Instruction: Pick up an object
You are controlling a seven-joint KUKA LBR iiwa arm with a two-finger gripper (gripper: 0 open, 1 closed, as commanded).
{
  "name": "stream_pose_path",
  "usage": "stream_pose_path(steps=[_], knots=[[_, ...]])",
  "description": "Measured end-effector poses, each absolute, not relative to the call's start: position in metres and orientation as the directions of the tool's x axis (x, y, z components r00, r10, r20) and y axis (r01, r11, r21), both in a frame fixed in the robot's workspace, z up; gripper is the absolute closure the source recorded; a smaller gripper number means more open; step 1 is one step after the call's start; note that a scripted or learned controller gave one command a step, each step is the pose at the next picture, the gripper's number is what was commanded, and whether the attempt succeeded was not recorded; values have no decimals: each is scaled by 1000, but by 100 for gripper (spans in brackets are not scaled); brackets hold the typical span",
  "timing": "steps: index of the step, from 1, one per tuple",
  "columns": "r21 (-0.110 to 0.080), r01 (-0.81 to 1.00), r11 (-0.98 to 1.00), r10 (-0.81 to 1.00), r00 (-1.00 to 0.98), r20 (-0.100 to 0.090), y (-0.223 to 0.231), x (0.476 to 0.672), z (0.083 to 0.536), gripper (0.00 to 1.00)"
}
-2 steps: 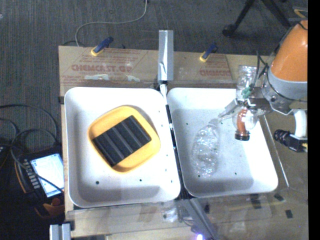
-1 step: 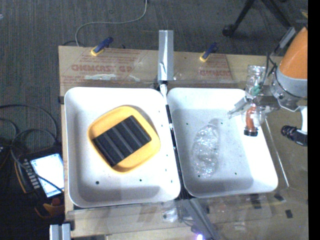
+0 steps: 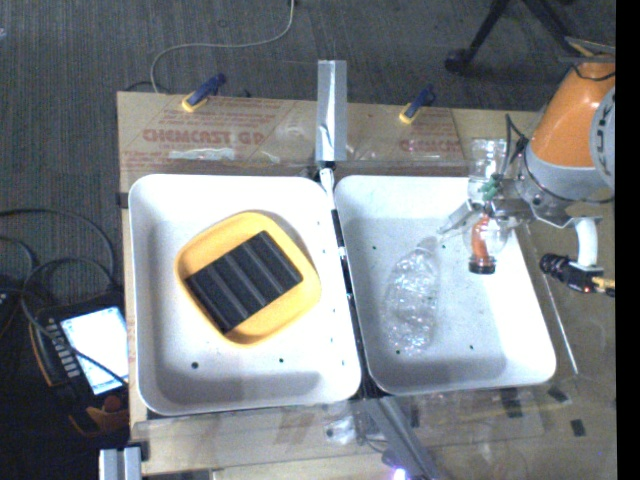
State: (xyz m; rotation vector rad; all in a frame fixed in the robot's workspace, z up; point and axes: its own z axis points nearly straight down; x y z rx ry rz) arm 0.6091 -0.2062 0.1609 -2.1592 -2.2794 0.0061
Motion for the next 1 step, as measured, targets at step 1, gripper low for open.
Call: stream_pose_path(steps=[1], knots=[[2,981,193,981,-193,10,-213,625,96,0]])
